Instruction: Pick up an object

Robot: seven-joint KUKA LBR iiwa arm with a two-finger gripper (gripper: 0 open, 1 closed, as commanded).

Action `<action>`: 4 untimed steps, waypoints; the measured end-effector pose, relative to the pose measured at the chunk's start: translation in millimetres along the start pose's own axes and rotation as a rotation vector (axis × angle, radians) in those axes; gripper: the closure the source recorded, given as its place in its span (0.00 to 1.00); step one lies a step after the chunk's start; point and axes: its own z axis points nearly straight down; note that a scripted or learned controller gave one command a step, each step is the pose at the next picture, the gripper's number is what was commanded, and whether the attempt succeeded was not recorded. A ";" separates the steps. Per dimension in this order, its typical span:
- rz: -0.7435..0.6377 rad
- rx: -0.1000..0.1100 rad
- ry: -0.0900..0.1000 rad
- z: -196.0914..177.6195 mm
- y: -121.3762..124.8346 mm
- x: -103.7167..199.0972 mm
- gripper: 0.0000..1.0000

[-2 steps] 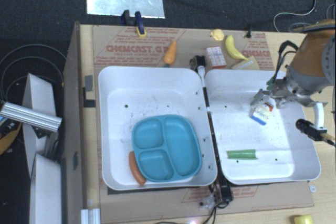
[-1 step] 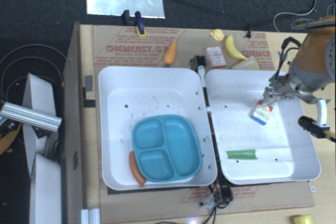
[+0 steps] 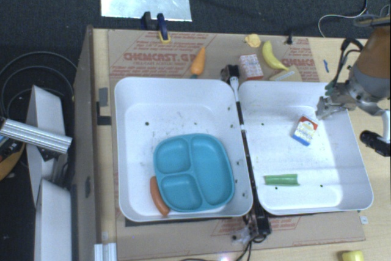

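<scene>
1. Two shallow white bins are seen side by side on a bench covered with brown cardboard (image 3: 159,58); the left bin (image 3: 131,131) and the right bin (image 3: 354,192) meet along a central seam.
2. The grey arm with an orange band (image 3: 374,64) is seen reaching in from the right, and its two-finger gripper (image 3: 325,108) is placed at the upper right part of the right bin, low over the floor.
3. Nothing is seen between the gripper's fingers; whether the jaws stand wide or narrow cannot be told from this view.
4. A small white carton with red and blue print (image 3: 305,130) is found lying on the floor of the right bin, just beside the gripper, below and to its left, and apart from it.
5. A flat green rectangular piece (image 3: 281,180) is found lying lower in the same bin, well apart from the carton and near the bin's front wall.
6. A turquoise plastic plate with three compartments (image 3: 193,172) is seen resting in the lower part of the left bin.
7. An orange sausage-shaped toy (image 3: 158,195) is seen lying just beside the plate's left edge, against the bin's front corner.
8. On the cardboard behind the bins, an orange carrot-shaped toy (image 3: 198,62), a yellow toy banana (image 3: 272,57) and a small pinkish printed box (image 3: 251,66) are seen lying outside both bins.
</scene>
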 end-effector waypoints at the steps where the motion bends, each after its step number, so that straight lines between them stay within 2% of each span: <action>1: -0.008 -0.006 0.000 -78.3 23.6 31.8 1.00; 2: -0.004 0.001 0.000 -73.5 21.3 29.7 0.00; 3: 0.002 0.012 0.002 33.3 9.1 -0.7 0.00; 4: -0.004 0.004 0.002 16.7 -4.2 28.9 0.00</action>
